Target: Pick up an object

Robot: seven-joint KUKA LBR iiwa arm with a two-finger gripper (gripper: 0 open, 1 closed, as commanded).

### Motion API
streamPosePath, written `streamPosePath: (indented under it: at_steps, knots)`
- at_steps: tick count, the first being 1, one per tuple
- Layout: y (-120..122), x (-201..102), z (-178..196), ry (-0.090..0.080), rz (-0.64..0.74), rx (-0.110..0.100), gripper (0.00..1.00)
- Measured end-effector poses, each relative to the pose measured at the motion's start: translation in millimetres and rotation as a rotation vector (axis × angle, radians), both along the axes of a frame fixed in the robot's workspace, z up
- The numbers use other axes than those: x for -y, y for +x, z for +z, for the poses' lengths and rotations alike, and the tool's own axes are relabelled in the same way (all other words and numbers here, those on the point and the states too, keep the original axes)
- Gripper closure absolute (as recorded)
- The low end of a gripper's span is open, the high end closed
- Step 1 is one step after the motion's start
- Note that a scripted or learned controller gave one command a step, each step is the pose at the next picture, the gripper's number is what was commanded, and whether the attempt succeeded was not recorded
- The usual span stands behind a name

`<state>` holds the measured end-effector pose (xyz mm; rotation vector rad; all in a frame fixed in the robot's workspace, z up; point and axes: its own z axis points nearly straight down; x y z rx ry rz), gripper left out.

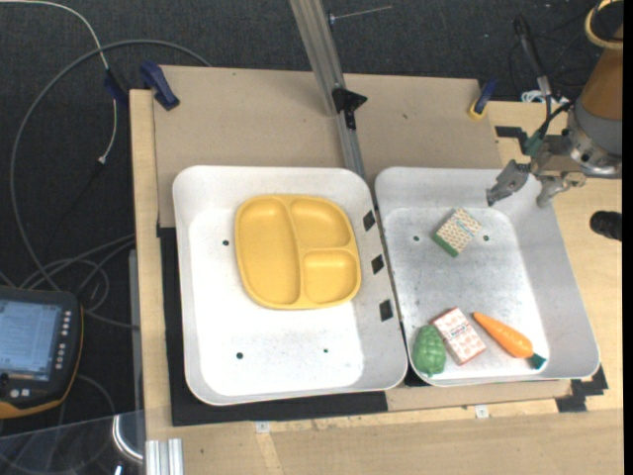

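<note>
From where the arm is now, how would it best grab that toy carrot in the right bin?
Probably from straight above, closing across the carrot's thick orange middle. It lies flat and slanted near the right bin's front corner, its green end by the rim, so the fingers should span its narrow width. The small red-and-white box lies close on one side, so staying toward the carrot's middle gives more room. The gripper hangs over the bin's far edge.

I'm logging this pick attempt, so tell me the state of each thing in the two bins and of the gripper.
Gripper: open, holding nothing, over the right bin's far edge.
Patterned box: lying tilted, apart from the rest.
Red-and-white box: lying flat between green toy and carrot.
Green toy: resting against the near rim.
Carrot: lying on its side.
Yellow tray: upright in the left bin.
</note>
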<state>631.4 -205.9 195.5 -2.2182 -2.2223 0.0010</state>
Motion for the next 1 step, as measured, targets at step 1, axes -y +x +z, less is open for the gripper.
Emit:
streamPosePath:
  at_steps: [1]
  knots:
    - [0.0, 0.0, 0.0, 0.0, 0.0, 0.0, 0.0]
